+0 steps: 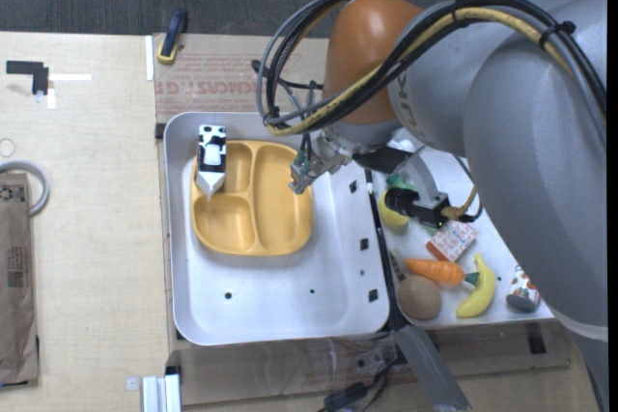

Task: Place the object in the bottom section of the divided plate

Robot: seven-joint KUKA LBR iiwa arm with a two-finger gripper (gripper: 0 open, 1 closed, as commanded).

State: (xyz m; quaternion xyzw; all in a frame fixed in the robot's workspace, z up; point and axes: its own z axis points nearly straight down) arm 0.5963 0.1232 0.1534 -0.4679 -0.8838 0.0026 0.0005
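A: Well, where is the object (210,157) sitting now?

B: On the divided plate (253,236), at its upper left corner, leaning across the rim between the top left section and the one below it. It looks like a small white carton with black patches, tilted rather than flat.

A: And the gripper (303,174)?

B: Low over the plate's large right section, well apart from the carton. The tip is too small and blurred for me to judge its state, and I see nothing carried there.

A: How would the carton handle?

B: My guess is light, stiff enough to hold shape, with thin walls that could dent under a hard squeeze and smooth printed faces that may slip. I'd take it across its two long flat sides near the middle, clear of the plate's rim, since it is perched and could tip.
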